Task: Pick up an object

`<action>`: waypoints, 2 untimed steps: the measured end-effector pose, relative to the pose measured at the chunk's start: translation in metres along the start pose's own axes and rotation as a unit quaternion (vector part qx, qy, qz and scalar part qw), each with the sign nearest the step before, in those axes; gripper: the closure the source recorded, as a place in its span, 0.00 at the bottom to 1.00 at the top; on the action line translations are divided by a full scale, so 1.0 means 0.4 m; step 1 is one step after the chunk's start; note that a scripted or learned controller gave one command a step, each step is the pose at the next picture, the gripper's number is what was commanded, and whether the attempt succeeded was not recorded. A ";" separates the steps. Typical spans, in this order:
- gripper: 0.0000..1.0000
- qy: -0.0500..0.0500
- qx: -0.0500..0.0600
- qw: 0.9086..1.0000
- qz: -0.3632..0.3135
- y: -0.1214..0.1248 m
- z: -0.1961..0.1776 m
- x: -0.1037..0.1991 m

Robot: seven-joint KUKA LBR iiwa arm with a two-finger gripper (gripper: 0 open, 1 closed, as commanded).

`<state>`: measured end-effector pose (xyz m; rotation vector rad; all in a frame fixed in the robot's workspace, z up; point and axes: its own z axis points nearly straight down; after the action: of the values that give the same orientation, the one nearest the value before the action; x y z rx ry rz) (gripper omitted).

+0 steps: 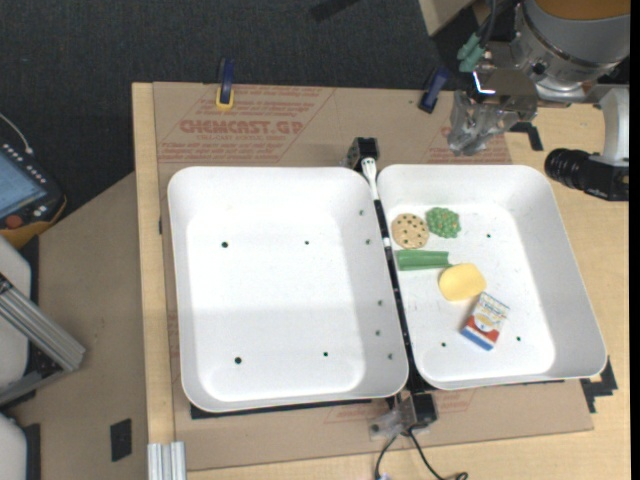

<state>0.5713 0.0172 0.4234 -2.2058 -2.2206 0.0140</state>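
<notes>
A: Gripper [478,133] sits in the upper right of the frame, hanging off the grey arm [570,23] with its orange band, just above the top edge of the right bin [560,213]. It looks to be over the brown board [300,118] rather than over the bin floor.

B: Fingers?

A: Pointing down, blurred together in a grey mass. I cannot tell whether they are spread or closed. Nothing shows between them.

B: Where are the objects?

A: All in the right bin, clustered in its left and centre part. A round tan cookie with dark spots [409,230] lies near the bin's left wall, and a bumpy green piece [443,221] is just beside it to the right. Below those, a flat green stick [422,259] lies roughly level, close to the divider. A yellow rounded lump [461,281] is down and right of the stick, near it. Lower still, a small white carton with red and blue ends [485,321] lies tilted, just below the yellow lump.

B: And the left bin [190,298]?

A: White floor with a few dark dots. The two bins touch along the middle, with a black clamp [363,153] at the top of the seam and another [418,409] at the bottom. A blue and yellow clip [225,86] sits at the board's top edge, upper left of centre
</notes>
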 end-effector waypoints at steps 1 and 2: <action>1.00 -0.001 -0.001 1.000 0.005 -0.114 0.212 -0.067; 1.00 -0.002 -0.003 1.000 0.009 -0.194 0.329 -0.301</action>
<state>0.4925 -0.1033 0.2926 -2.2311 -2.2055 0.0107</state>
